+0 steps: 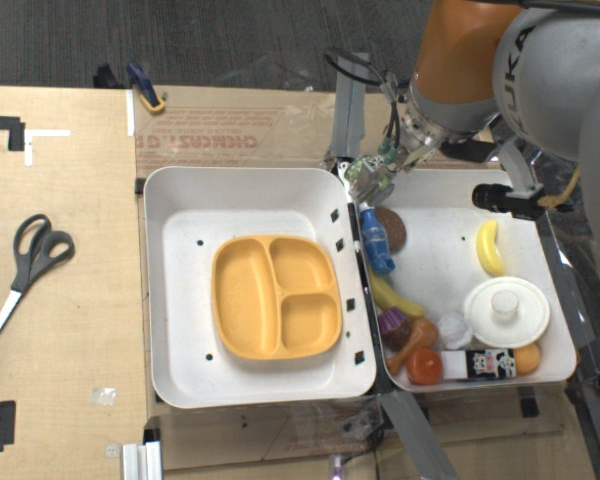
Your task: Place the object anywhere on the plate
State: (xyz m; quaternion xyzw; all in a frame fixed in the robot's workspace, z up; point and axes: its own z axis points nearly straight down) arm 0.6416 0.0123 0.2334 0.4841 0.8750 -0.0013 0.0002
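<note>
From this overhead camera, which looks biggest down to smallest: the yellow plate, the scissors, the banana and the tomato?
1. Yellow plate, clearly the largest.
2. Scissors, long but thin.
3. Banana.
4. Tomato, a little smaller than the banana; those two look close, so that order is less sure.

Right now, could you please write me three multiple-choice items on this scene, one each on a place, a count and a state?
1. Where does the yellow plate lie?
A. in the left bin
B. in the right bin
C. on the wooden bench

2. How many compartments does the plate have?
A. two
B. three
C. five

3. What does the plate hold?
A. nothing
B. a banana
C. scissors

Answers:
1 A: the plate sits in the left bin, away from the toys.
2 B: ridges split it into one long section and two smaller ones.
3 A: the banana lies in the right bin and the scissors on the bench.
</note>
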